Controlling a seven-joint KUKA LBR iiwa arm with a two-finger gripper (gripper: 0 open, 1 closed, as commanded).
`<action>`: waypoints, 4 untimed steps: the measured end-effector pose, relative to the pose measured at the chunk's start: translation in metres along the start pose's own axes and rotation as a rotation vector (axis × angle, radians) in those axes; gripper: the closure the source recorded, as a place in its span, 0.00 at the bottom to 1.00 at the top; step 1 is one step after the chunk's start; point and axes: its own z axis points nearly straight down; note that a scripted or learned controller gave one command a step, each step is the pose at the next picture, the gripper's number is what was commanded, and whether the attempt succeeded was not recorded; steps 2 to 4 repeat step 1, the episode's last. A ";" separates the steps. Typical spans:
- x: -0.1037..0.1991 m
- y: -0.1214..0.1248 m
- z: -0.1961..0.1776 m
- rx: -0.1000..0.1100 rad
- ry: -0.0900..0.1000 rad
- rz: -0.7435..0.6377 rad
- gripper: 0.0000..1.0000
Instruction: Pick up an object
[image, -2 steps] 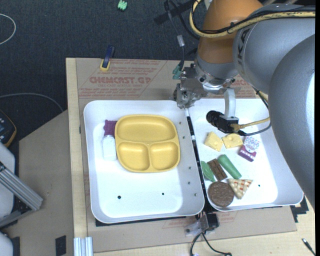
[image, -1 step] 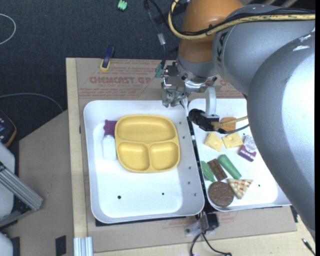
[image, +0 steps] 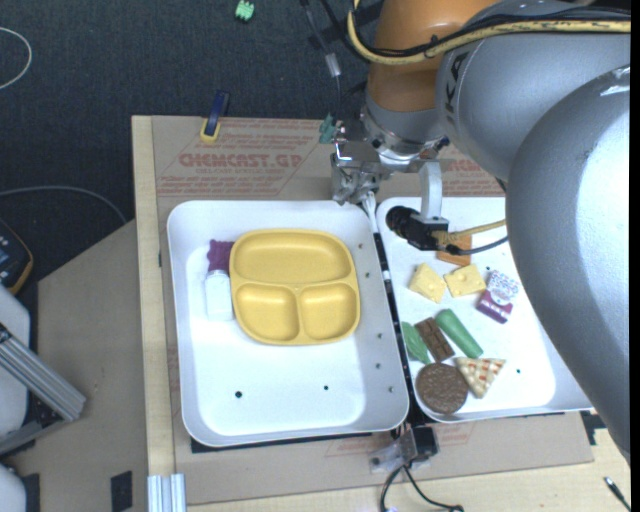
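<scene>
Claw (image: 355, 193): at the far rims of the two bins, over the seam where they meet; whether it is apart or together cannot be told from this angle.
Arm: grey with an orange band, reaching in from the view's right and covering the far right part of the right bin (image: 500, 405).
Left bin (image: 178, 262): nearer the camera than the claw and to its view-left.
Yellow divided plate (image: 295, 285): in the left bin, just near-side and view-left of the claw, three compartments facing up.
White bottle (image: 217, 296): lying against the plate's view-left edge, further from the claw.
Purple item (image: 220, 252): touching the bottle's far end; kind unclear.
Cheese wedges (image: 428, 282): in the right bin, near-side and view-right of the claw, two pale yellow pieces side by side.
Purple-and-white packet (image: 498, 292): just view-right of the cheese.
Green pieces (image: 458, 332): flanking a brown bar (image: 435, 340), nearer the camera.
Round brown cookie (image: 441, 388): at the near rim, beside a pizza slice (image: 482, 373); well apart from the claw.
Tabletop (image: 260, 155): covered with printed cardboard.
</scene>
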 end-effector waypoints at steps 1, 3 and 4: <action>-0.008 0.006 0.011 0.003 -0.001 0.001 1.00; -0.008 0.006 0.011 0.003 -0.001 0.001 1.00; -0.008 0.006 0.011 0.003 -0.001 0.001 1.00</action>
